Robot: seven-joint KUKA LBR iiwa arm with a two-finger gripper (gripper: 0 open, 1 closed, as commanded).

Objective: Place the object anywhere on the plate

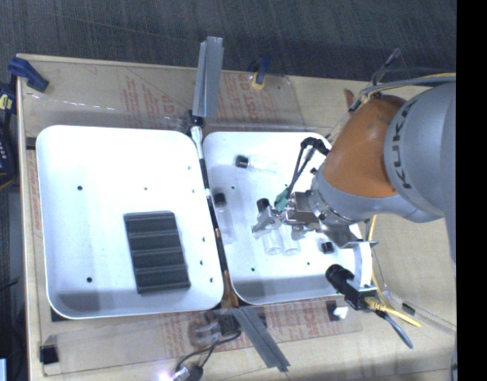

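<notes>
The plate is a dark ribbed rectangle lying in the left bin, toward its front. My gripper hangs low over the middle of the right bin, far to the right of the plate. A small black object lies just up and left of the gripper, close to it. Another small black piece sits by the right bin's left wall. A dark cap with a clear body lies near the back. I see nothing clearly held in the gripper.
A tiny dark piece lies right of the gripper under the arm. The grey and orange arm covers the right bin's right side. A metal bar stands behind the divider between the bins.
</notes>
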